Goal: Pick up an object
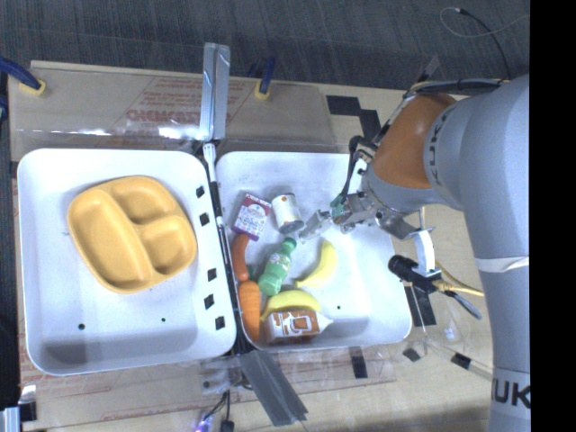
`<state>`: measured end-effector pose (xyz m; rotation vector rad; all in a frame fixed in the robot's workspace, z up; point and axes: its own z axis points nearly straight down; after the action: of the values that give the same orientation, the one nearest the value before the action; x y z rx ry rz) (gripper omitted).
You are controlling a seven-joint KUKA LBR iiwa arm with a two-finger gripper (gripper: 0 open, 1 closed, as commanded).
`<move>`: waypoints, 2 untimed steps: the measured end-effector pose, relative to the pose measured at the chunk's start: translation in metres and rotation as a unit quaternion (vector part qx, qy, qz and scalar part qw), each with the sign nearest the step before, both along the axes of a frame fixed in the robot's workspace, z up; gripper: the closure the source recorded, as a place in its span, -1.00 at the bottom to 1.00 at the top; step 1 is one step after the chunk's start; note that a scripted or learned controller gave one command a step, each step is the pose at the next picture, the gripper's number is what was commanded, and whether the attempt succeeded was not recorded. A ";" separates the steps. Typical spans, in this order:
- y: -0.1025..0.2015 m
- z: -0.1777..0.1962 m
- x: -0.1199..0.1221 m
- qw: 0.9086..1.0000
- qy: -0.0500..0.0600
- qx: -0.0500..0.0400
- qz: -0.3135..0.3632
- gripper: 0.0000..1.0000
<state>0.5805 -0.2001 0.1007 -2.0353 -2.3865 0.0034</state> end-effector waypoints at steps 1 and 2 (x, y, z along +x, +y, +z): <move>0.000 -0.010 -0.057 1.000 0.000 0.000 -0.013 -1.00; 0.000 -0.001 -0.057 1.000 0.000 0.000 -0.011 1.00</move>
<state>0.5240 -0.2003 0.0999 -2.0614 -2.3632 0.0041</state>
